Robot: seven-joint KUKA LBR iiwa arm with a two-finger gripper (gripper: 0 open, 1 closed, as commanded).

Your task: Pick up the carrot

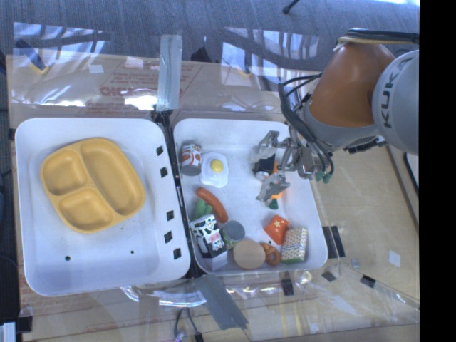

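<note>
Carrot [274, 201], small and orange with a green end, lies in the right bin [313, 212], just under the tool [273, 164] and close to the bin's right wall. I cannot tell if the tool is touching it, and I also cannot tell if the tool is released or clenched, because the metal parts overlap each other.

Nearer than the carrot, along the bin's front wall, sit a round bun [249, 254], a pretzel [271, 254], a wafer block [295, 243] and an orange wedge [276, 228]. Left of the carrot lie a sausage [212, 203] and, farther back, a fried egg [215, 167] and a can [190, 158].

The risk, I think, is that the carrot is thin and so near the wall that the tool may push it away, or hit the wall. The orange wedge is similar in colour, so the program could take it by mistake.
</note>
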